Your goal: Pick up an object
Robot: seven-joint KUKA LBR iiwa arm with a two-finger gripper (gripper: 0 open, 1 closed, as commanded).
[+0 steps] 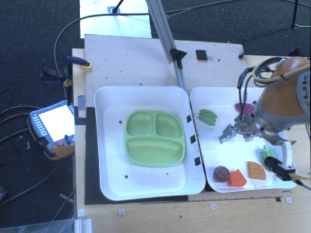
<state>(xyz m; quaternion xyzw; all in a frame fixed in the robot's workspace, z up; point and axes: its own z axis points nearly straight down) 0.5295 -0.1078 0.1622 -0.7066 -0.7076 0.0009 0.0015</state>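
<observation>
The right-hand bin (214,176) is where everything is happening, so I'll place things by it. The arm (284,101) leans in over that bin's far right side, orange band showing above the wrist, and its gripper (232,130) hangs over the middle of the bin with its two fingers spread apart and nothing between them. A green pea pod (207,116) lies toward the bin's upper left, a little apart from the fingertips. Along the bin's near edge sit a dark reddish-brown ball (221,173), touching or nearly touching an orange-red wedge (237,178), then a tan slice (255,170) just beside that. A green leafy piece (267,154) rests near the bin's right wall, and something purple-pink (247,108) peeks out behind the wrist. Left of this bin, the neighbouring bin (109,178) holds a green divided plate (155,137).
</observation>
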